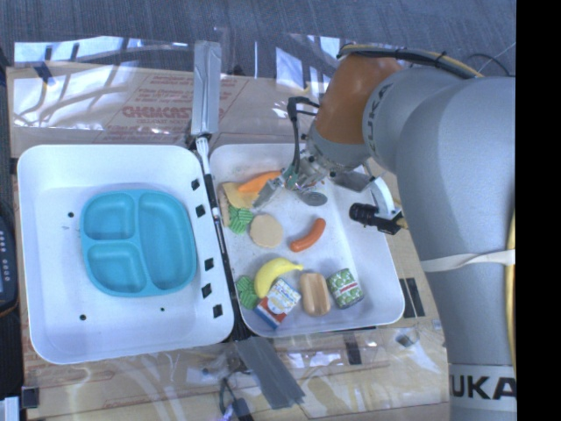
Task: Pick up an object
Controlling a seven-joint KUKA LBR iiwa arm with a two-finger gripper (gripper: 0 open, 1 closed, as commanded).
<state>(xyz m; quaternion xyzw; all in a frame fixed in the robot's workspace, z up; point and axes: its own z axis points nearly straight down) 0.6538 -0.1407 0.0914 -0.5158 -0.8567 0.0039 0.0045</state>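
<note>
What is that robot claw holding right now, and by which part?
It cannot be told. The gripper sits low in the right bin, beside the carrot, but nothing shows clearly between its fingers.

I count two white bins (pixel 53 323), side by side. The left one holds one blue tray (pixel 138 240). The right one holds one carrot (pixel 256 183), one sausage (pixel 308 234), one banana (pixel 274 273), one cookie (pixel 266 231), one can (pixel 345 288), one bread roll (pixel 314 294) and one carton (pixel 279 302).

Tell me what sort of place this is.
Probably a robotics lab bench for grasping trials: a KUKA arm reaches over two white bins, one with toy food such as a banana, on taped cardboard.
</note>
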